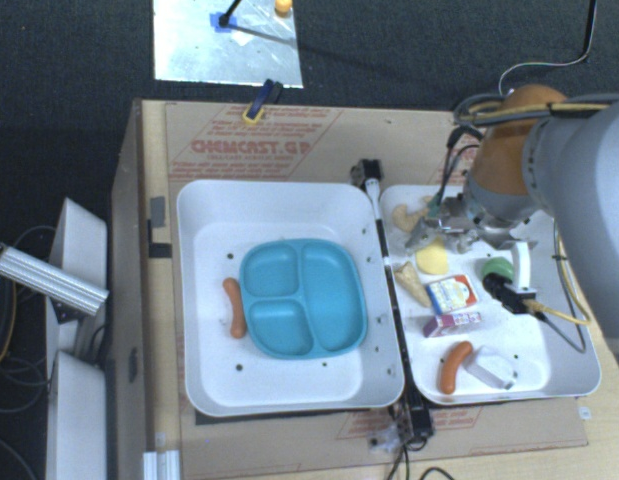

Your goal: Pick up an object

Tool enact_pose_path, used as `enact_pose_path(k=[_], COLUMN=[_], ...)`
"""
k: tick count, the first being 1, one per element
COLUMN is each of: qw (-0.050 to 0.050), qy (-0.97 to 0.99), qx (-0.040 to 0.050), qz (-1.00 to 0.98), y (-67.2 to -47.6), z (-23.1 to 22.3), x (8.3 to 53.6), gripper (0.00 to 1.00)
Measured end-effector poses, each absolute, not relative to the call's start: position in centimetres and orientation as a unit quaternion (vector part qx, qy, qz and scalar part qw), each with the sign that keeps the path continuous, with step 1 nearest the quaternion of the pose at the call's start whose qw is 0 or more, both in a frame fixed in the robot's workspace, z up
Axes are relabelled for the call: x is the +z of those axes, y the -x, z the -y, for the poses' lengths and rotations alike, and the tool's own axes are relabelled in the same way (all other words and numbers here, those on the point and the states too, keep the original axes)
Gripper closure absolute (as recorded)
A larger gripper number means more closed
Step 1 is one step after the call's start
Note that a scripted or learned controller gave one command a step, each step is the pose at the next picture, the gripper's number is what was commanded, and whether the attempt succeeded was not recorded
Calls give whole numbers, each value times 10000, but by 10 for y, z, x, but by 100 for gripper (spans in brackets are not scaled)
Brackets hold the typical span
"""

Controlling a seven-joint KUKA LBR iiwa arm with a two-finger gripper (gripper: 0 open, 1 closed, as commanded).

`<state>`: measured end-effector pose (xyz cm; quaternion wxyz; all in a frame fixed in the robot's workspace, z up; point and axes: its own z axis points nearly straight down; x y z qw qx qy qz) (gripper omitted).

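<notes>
2 white bins sit side by side; the gripper (444, 230) hangs low in the right bin (569, 368), just above the yellow lemon-like piece (433, 260), probably its target. Its grip state cannot be told.

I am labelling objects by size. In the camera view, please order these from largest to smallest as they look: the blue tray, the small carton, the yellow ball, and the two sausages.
1. Blue tray, clearly the largest.
2. Small carton.
3. The sausage in the left bin and the sausage in the right bin look about alike, so I do not rank them.
4. Yellow ball, roughly smallest.
</notes>
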<state>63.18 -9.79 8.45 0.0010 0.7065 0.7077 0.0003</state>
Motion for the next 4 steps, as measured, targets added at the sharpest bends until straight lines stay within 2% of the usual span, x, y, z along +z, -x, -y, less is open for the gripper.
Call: enact_pose_path(k=[1, 2, 3, 4], qw=[22, 24, 4, 11], qy=[-7053, -7051, -7066, -7060], qx=[9, 8, 2, 9], qz=[-7089, -7091, -7076, -7082], y=[-633, -633, -615, -616], z=[98, 98, 95, 95], x=[96, 96, 84, 95], gripper=[100, 0, 0, 100])
